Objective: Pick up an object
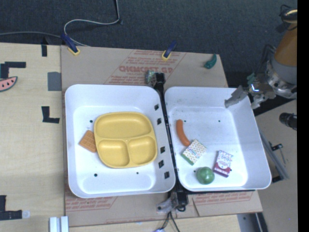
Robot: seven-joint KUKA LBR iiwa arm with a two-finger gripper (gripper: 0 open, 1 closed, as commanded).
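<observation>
Even, bright overhead light; the white bins (77, 144) show mild glare, shadows are soft, and the picture is slightly grainy throughout.

The tool (237, 98) hangs over the right bin's (241, 129) far right corner. A sausage (183, 132), two small packets and a green ball (205, 175) lie in that bin.

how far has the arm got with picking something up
Nothing looks picked yet. The gripper is at the right bin's upper right rim, apart from the sausage, small box, red packet and green ball, all lying in that bin. The whole reach, grasp and lift remain.
</observation>
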